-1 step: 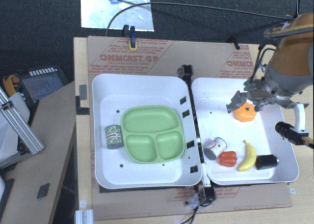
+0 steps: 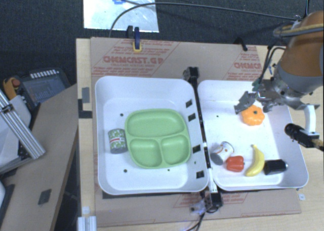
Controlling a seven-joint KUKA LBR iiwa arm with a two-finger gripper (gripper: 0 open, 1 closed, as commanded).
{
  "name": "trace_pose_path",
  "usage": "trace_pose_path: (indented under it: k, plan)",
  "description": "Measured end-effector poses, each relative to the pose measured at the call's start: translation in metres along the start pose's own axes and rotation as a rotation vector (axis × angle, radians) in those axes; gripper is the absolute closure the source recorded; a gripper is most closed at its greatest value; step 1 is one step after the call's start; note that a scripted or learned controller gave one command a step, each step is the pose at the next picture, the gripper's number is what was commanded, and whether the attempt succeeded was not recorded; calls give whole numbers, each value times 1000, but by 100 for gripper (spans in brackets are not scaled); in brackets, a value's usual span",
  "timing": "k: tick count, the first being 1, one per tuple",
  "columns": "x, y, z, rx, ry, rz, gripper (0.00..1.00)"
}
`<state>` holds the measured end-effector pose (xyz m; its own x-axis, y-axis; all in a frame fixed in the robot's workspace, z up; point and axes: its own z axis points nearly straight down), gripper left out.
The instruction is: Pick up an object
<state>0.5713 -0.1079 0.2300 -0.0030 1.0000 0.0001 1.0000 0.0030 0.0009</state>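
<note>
Right now the gripper (image 2: 251, 101) hovers at the far side of the right bin (image 2: 298, 174), just above the orange pumpkin-like toy (image 2: 253, 116); whether its fingers are spread or clenched, I cannot tell. Likely risk: the rounded toy slips sideways if the descent lands off-centre.

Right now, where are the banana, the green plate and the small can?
banana (image 2: 256, 160), camera view, middle of its curved body.
green plate (image 2: 152, 123), camera view, bare upper compartment.
small can (image 2: 117, 141), camera view, its labelled side.

Green divided tray (image 2: 155, 139), left bin (image 2: 147, 85)
</note>
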Motion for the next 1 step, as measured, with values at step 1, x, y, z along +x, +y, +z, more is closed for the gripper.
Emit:
trace_pose_path:
  k: [1]
  plan:
    - [2,1,42,3,0,2,0]
